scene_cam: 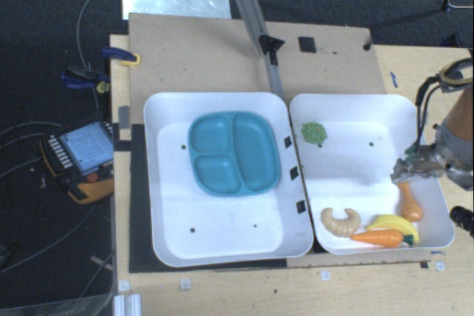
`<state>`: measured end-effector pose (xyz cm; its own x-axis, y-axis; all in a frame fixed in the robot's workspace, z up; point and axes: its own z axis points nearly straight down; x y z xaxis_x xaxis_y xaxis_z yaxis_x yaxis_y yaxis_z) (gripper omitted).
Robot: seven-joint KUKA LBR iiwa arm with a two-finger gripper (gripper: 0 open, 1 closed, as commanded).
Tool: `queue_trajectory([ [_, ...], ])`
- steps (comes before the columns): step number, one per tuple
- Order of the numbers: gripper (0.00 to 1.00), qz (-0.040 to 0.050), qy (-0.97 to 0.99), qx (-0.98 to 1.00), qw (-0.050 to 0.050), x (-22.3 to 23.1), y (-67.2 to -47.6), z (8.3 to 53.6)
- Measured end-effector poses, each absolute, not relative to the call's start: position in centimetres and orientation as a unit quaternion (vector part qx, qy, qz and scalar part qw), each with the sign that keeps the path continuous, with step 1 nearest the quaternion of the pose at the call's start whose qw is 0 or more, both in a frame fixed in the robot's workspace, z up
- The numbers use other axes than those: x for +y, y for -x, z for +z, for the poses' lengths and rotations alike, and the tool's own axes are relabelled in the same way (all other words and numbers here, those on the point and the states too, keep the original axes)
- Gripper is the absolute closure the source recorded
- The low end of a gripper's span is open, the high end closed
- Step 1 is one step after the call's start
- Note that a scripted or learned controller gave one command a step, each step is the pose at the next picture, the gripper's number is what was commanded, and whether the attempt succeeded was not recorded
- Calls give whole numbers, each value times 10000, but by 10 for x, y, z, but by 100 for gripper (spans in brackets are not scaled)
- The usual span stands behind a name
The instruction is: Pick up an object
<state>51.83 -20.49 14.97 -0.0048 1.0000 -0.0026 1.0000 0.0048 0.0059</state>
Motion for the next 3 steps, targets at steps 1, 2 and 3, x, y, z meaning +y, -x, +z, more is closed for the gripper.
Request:
queue_trajectory([
  [1, 100, 13, -7052, 7090, 28, -200, -515, 196],
  [2, 100, 11, -7051, 7091, 25, -200, -516, 222],
  [3, 100, 5, -7042, 7100, 0, -153, -511, 216],
])
